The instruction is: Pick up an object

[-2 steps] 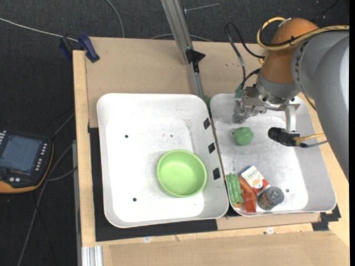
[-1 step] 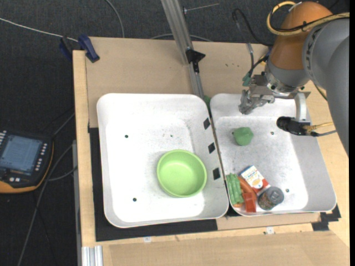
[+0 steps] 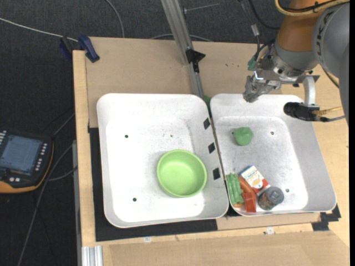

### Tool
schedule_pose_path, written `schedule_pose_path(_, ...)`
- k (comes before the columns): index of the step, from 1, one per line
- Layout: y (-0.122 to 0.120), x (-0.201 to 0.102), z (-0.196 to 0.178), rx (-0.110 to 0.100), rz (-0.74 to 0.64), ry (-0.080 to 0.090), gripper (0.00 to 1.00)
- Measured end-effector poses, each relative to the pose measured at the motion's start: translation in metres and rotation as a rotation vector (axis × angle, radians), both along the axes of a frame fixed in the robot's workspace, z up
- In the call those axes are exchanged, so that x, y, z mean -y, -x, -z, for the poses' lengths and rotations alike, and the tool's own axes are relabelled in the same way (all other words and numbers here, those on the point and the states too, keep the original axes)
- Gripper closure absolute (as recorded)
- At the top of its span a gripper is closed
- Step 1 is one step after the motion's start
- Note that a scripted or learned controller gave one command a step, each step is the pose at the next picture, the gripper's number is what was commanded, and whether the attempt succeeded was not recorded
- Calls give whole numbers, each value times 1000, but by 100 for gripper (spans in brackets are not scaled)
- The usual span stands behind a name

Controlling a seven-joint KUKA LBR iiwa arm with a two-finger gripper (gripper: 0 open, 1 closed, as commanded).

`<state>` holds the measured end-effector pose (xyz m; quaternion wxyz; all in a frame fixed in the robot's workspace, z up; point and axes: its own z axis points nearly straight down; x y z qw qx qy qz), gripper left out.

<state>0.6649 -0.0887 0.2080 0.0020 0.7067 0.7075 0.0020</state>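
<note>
Gripper point(image 3: 253, 92) upper right of frame, over top rim of right bin point(image 3: 310, 165); how wide it stands and any hold: cannot tell, too small and dark; green lump point(image 3: 242, 136) alone below it, nearest pick; could slip or roll; lower-right pile, carton point(image 3: 252, 176), dark can point(image 3: 270, 198), touching, hard to separate.

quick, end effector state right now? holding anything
end effector: over the far rim of the right bin, nothing visibly held; open or shut cannot be told.
</note>
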Motion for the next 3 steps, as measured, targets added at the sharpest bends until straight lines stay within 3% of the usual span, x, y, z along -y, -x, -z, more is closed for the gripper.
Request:
schedule_pose_path(1,-5,-5,-62,1,0,0,100)
schedule_pose_path(3,9,-104,-57,-5,-4,-1,100)
